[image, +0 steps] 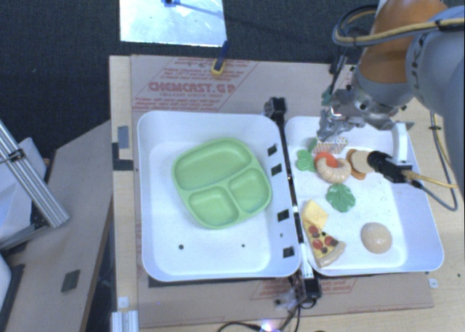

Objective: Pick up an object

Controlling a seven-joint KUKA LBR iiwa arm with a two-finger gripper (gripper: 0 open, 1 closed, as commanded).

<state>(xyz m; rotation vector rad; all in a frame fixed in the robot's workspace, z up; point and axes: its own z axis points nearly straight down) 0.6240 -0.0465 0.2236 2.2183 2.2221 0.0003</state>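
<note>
Toy food pieces, any of which could be the object to pick, lie scattered in the right bin (425,247). The pizza slice (322,238) sits near that bin's front left corner, its long axis running roughly from the yellow crust end at the upper left to the pepperoni-topped end at the lower right. Just right of it rests a round beige bun (376,237), with no clear long axis. A green leafy piece (340,197) lies above the pizza slice, near the bin's middle. Farther back, a shrimp-like piece (333,168) curls with its orange end toward the left, touching or just beside a brown bread slice (359,163) on its right. A smaller green piece (305,160) lies to the left of the shrimp.

The left bin (156,236) holds a green divided tray (220,181), set at a slant, with one large compartment toward the back and two smaller ones toward the front; all three look bare.

The jaws (333,133) hang over the back of the right bin, just above the shrimp and the small green piece. They are blurred and seen end-on, so I cannot tell how far apart they stand, and nothing is plainly seen between them.

Both bins rest on a cardboard-covered surface (196,87).
</note>
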